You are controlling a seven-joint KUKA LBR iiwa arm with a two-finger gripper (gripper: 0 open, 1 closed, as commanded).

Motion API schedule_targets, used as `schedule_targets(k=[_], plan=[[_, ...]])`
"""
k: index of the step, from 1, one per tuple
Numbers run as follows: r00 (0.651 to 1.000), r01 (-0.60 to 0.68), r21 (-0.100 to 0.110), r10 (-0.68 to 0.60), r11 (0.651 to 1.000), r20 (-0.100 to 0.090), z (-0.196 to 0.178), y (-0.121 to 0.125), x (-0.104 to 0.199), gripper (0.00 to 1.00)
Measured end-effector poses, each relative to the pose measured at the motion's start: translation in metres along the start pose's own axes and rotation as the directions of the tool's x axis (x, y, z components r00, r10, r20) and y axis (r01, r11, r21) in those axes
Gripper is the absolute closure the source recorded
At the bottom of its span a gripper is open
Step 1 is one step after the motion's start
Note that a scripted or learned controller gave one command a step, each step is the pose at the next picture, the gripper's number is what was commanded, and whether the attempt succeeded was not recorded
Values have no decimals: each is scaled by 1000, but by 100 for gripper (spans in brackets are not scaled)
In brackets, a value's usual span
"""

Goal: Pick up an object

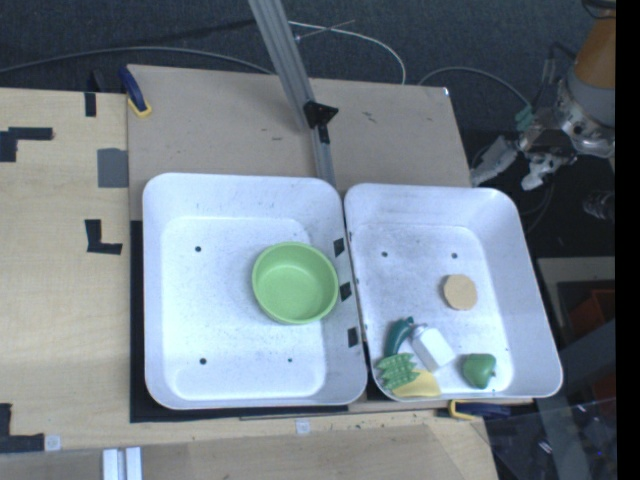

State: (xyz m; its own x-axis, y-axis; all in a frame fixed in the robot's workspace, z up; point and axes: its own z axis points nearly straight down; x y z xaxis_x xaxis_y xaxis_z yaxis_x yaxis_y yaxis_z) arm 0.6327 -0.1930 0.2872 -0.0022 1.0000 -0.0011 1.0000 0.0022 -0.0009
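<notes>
The right bin holds a tan round disc near its middle. Along its front edge lie a dark green stalk-shaped piece, a small white block, a ridged green toy on a yellow piece, and a rounded green lump. A light green bowl sits upright in the left bin. My gripper hangs past the right bin's far right corner, outside the bin and well away from every object, with nothing in it.
A grey metal pole with a black clamp slants down to the seam between the bins at the back. Cables loop across the dark floor behind the bench. Wooden board lies to the left.
</notes>
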Motion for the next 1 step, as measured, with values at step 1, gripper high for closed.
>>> schedule_targets(k=[1], plan=[[1000,0,0,0,1000,0,0,0,0,0]])
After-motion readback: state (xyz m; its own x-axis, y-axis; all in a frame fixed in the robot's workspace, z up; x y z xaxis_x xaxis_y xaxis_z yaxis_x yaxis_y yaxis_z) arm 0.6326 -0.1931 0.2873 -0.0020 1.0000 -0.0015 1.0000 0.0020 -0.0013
